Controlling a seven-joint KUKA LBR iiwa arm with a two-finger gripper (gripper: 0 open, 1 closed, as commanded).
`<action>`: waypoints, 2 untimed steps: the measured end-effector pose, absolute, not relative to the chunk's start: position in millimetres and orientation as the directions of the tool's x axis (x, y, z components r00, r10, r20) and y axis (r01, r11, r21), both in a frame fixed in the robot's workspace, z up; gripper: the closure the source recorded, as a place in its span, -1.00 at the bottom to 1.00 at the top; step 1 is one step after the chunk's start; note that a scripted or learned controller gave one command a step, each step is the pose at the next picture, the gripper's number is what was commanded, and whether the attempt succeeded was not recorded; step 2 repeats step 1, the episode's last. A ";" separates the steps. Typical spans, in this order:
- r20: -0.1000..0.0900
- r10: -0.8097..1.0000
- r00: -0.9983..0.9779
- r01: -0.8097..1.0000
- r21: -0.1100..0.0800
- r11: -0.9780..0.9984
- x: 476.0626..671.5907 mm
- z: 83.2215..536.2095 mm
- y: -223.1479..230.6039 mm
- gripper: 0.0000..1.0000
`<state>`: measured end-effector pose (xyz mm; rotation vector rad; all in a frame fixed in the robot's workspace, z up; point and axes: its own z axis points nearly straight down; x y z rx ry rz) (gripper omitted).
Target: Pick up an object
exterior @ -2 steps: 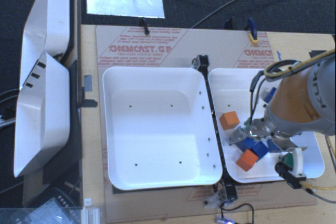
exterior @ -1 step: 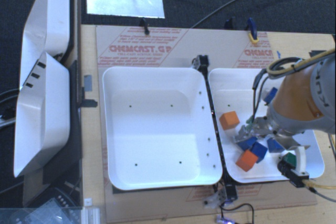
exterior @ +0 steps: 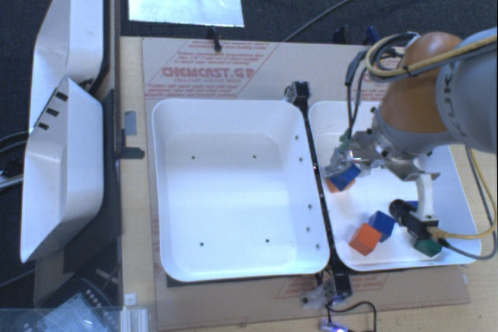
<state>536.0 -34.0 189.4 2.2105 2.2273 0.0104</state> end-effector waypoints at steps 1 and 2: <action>0.002 1.000 -0.009 1.000 -0.001 0.009 509.1 186.1 61.9 1.00; 0.002 1.000 -0.009 1.000 -0.001 0.009 509.1 186.1 61.9 1.00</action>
